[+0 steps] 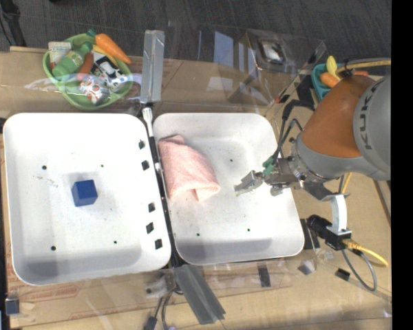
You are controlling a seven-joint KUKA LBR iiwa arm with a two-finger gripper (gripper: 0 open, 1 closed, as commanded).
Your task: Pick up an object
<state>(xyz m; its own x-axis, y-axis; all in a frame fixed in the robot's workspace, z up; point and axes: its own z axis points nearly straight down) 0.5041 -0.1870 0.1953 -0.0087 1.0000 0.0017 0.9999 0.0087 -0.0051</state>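
Pink folded terry cloth (186, 170) lies at the left side of the right white plastic bin (282, 218), against the divider. Small blue cube (85, 192) sits in the left white bin (14, 184), well apart. We see the gripper (251, 181) low over the right bin, just beside the cloth, jaws apart, nothing between them. We'd shift left over the cloth's thick fold, descend fully, then close before lifting.

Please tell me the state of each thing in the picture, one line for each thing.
Blue cube: resting flat in the left bin, untouched.
Pink cloth: folded, lying by the right bin's left wall.
Gripper: over the right bin, nothing between its fingers.
Green bowl: full of toys, behind the bins.
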